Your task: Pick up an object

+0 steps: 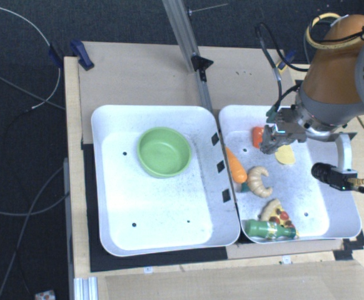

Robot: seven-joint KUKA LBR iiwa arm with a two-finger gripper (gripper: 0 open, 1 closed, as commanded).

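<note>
My gripper [273,141] is down inside the right shallow white plastic bin [332,227], near its upper-left area. Can't tell whether my fingers are open or closed; from this angle they read as one dark mass under the wrist. Nothing visibly between them.

Objects in the right bin:
- small red-orange rounded item [257,135], just left of my gripper, touching or nearly so; can't tell which
- pale yellow flat piece [286,155], just below-right of my gripper, partly tucked under it
- orange toy carrot [235,165], lying diagonally along the bin's left wall
- beige toy croissant [259,180], just right of the carrot's lower end
- toy pizza slice with red toppings [274,211], below the croissant
- green bottle-like item lying on its side [268,230], against the bin's front wall, next to the pizza slice

The left shallow white plastic bin [113,217] holds a light green round plastic bowl [164,151], upright, in its upper middle. Well apart from my gripper.

A grey metal pole [182,24] slants in from the top down to the gap between the bins.
</note>
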